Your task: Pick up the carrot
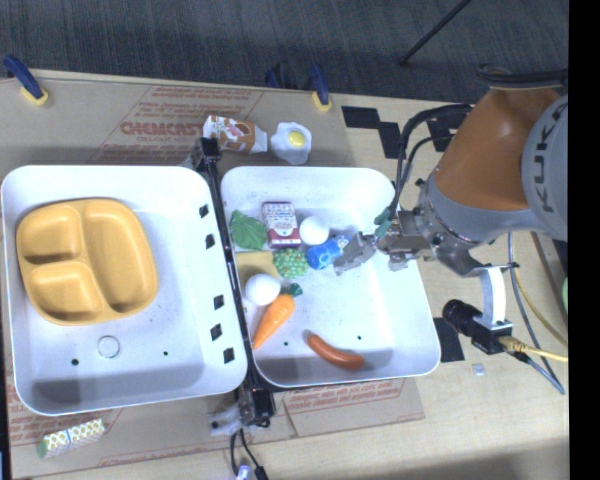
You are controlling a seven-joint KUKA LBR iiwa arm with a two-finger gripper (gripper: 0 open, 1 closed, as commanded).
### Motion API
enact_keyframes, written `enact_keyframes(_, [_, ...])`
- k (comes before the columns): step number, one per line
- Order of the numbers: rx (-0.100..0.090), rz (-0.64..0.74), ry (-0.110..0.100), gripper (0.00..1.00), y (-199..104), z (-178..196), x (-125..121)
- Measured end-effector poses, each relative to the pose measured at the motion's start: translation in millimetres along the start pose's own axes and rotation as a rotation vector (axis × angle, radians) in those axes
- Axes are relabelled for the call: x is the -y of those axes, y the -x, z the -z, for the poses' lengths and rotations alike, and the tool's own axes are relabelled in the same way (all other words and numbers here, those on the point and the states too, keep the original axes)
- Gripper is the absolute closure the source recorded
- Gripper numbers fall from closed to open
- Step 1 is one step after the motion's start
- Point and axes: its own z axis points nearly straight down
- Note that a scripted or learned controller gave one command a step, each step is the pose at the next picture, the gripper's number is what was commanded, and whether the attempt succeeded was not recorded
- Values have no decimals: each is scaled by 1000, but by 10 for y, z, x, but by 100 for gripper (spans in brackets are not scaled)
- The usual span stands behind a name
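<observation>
White plastic forms both shallow bins, and nearest the camera, along the bottom rim of the right bin [410,353], a reddish sausage [336,351] lies flat on the floor. Just up and to the left of it the carrot [272,320] rests on its side against the bin's left wall, its orange point aimed down-left and its green top touching a white egg [261,289]. Beyond the egg sit a bunch of green grapes [291,263] on a yellow piece, then a small blue object [323,256], a white ball [313,231], a red and white packet [280,222] and a green leaf [246,230]. The gripper [352,249] hovers over the middle of this bin, just beside the blue object and well apart from the carrot; whether its fingers stand apart or together I cannot tell. Behind it the grey arm [500,168] with its orange band reaches in from the right. In the left bin [180,368] a yellow divided tray [85,258] lies toward the upper left. Farthest back, on the cardboard past the bins, stand a small carton [230,134] and a white cup with yellow contents [292,142].
</observation>
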Motion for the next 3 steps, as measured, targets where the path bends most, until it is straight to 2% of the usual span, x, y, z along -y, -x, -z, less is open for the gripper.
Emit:
enact_keyframes(1, [-1,-245,-3,0,-391,-1309,226])
enact_keyframes(2, [-1,-399,-1,0,-515,-1578,62])
enact_keyframes(3, [-3,-650,-3,0,-500,-1638,184])
